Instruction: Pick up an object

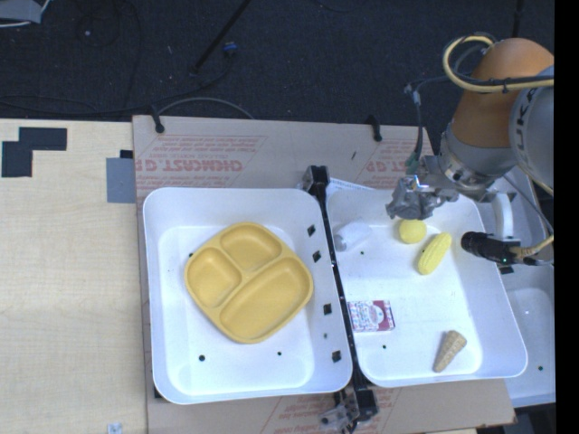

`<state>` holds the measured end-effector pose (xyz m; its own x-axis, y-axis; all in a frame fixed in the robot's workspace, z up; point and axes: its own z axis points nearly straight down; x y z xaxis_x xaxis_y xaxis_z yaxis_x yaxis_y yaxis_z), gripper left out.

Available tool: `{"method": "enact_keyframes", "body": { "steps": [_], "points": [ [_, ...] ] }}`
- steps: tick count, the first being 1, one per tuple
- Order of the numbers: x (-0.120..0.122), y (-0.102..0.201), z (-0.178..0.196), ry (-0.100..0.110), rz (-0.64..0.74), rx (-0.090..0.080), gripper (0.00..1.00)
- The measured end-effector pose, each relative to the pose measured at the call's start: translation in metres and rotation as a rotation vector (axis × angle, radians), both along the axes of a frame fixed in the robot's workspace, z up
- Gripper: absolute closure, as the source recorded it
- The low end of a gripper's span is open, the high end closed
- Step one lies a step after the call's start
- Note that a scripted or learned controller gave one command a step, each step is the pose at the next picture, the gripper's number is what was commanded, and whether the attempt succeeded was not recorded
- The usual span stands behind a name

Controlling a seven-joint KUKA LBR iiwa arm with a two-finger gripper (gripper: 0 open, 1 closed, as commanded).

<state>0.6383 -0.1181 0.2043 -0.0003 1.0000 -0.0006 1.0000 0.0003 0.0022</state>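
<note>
- Pincer (414, 199): positioned over the rear of the right bin (507, 333); finger state cannot be determined; nothing seen in its hold.
- Yellow ball (412, 231): just below the pincer.
- Corn cob (434, 252): beside the ball.
- Red-and-white packet (371, 316) and cone (449, 349): nearer the front.
- Left bin (167, 287): holds a yellow divided plate (249, 281).

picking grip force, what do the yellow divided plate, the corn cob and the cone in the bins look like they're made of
Yellow divided plate: likely moulded plastic, smooth, soft sheen on its ridges.
Corn cob: probably plastic or rubber toy food, uniform yellow; texture too small to tell.
Cone: tan, matte-looking, possibly plastic or foam; can't tell.
</note>
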Motion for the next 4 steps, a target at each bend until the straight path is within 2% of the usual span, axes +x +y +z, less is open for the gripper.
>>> {"method": "enact_keyframes", "body": {
  "steps": [1,2,4],
  "points": [
    [0.001,-0.001,0.053,-0.001,0.001,0.000,1.00],
    [-0.027,0.044,0.037,0.009,0.003,0.003,1.00],
    [-0.068,0.138,0.014,0.010,0.002,0.001,1.00]
  ]
}}
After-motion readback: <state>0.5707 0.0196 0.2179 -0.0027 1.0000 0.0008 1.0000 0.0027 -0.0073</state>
